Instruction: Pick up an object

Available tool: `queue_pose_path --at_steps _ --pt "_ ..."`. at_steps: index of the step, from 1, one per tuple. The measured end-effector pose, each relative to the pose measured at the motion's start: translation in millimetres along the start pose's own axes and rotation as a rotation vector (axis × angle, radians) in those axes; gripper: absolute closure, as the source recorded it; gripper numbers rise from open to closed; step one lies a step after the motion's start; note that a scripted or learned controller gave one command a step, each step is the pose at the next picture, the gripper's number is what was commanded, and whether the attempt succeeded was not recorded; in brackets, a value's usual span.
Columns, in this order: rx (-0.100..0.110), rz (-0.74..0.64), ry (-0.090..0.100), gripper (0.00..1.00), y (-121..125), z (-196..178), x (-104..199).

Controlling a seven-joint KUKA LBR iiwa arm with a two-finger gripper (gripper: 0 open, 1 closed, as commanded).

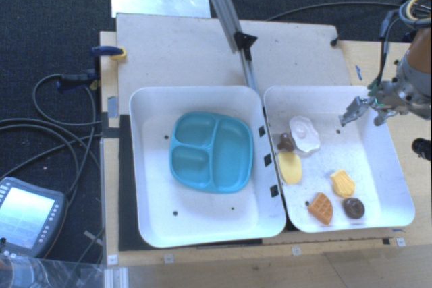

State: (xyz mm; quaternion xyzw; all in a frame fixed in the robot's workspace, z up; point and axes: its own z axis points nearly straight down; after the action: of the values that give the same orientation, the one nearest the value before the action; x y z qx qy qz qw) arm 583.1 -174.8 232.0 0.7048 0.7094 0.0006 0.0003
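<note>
Bench, two white bins. Left bin (148,212): blue divided plate (211,152). Right bin (391,165): white piece (305,134), brown bit (285,142), yellow slice (291,167), yellow wedge (343,183), waffle (321,208), chocolate donut (354,208). My gripper (368,111) hovers over the right bin's far corner, prongs spread, carrying nothing. Best approach, I judge: descend squarely on an isolated item, such as the yellow wedge.

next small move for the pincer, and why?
Probably swing left and down toward the white piece. The pincer hangs over the right bin's upper right part with nothing between its fingers, and every item lies to its left or lower in the bin; the white one looks nearest.
</note>
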Motion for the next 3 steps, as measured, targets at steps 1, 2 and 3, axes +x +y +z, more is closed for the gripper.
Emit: queue_pose_path --at_steps 1,2,3 --pt "0.0 0.0 0.0 0.0 0 0 0" --pt "0.004 0.004 0.0 0.0 7 59 1" --pt "0.004 0.003 0.0 0.0 7 103 7"
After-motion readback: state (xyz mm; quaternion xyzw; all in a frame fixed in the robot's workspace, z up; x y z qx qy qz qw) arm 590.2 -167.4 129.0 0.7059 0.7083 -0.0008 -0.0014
